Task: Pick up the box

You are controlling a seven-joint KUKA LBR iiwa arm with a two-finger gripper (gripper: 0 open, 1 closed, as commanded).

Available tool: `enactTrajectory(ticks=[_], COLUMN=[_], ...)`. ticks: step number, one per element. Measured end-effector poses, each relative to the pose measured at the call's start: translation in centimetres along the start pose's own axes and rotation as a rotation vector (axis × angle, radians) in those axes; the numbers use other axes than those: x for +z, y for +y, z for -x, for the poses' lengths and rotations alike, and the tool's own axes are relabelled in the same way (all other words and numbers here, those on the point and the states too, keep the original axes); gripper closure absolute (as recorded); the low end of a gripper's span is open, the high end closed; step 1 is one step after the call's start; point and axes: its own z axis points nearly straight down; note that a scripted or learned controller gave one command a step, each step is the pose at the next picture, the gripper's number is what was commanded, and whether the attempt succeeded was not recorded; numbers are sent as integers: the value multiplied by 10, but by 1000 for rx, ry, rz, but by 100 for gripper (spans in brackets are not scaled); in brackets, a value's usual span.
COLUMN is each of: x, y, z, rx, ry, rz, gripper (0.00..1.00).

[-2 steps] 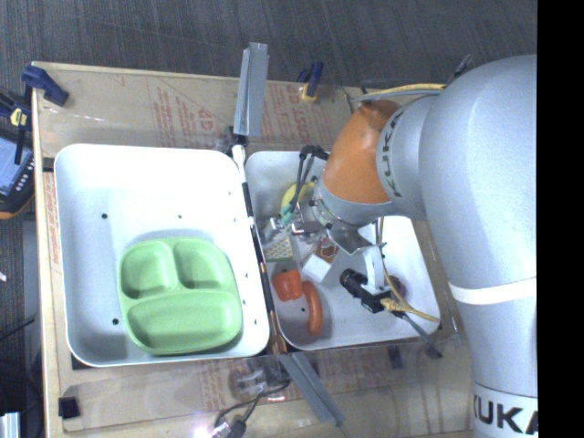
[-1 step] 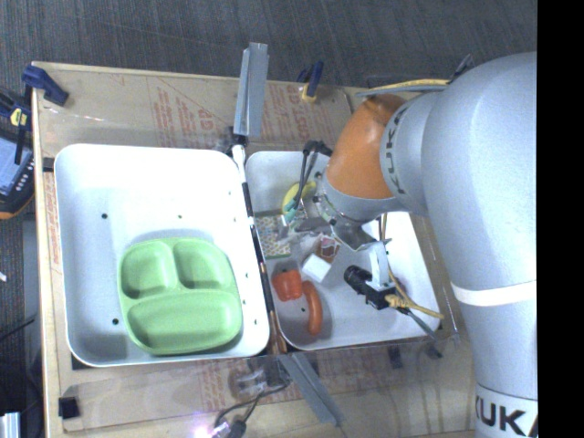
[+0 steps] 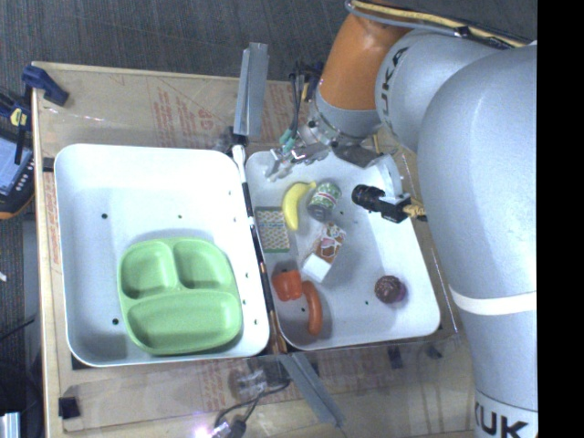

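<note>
One box (image 3: 325, 253), one banana (image 3: 293, 204), one can (image 3: 323, 200); pincer (image 3: 290, 150) state unclear.

One fixed cam above bench (image 3: 137, 108), slanted look down on both bins (image 3: 82, 245), arm (image 3: 474, 153) from right.

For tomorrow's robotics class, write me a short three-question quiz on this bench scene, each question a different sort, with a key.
1. True or false: the green tray lies in the left bin.
2. Which lies nearest the banana? A) can B) dark ball C) orange cup
3. Fill in: the small box lies in the ____ bin.

Key: 1 true; 2 A; 3 right. The gripper hangs over that bin's far edge, away from the box.
</note>
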Motion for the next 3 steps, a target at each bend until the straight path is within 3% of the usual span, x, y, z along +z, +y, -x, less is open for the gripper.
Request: enactTrajectory(ticks=[1, 2, 3], x=[77, -14, 94], y=[-29, -17, -64], z=[57, -49, 19], rx=[-240, -442, -556], ry=[2, 0, -9], rz=[-3, 0, 8], gripper=[100, 100, 100])
